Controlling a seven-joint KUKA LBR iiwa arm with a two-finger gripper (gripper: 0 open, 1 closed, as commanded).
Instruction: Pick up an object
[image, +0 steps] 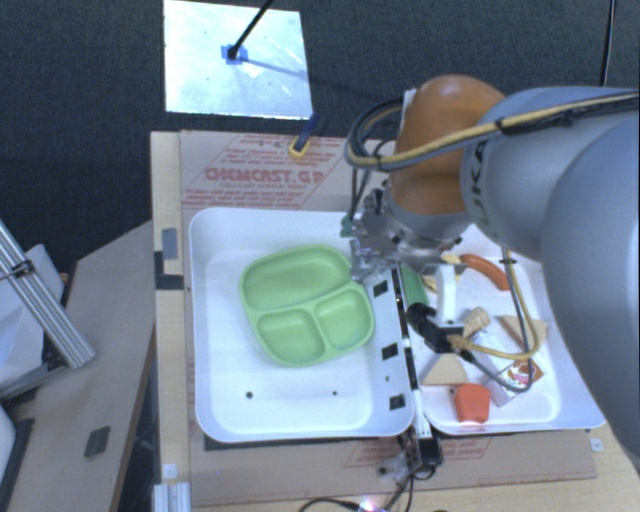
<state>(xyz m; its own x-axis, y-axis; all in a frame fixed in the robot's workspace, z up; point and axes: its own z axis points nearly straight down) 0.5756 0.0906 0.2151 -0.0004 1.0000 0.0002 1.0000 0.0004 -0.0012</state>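
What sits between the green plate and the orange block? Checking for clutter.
In the camera view, the bins' shared divider and a tan wedge lie between green plate and orange block.

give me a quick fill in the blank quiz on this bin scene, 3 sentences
1. The divided plate lying in the left bin is coloured ____.
2. That plate has ____ compartments.
3. The small orange-red block lies in the ____ bin, near its front edge.

Missing words: green; three; right
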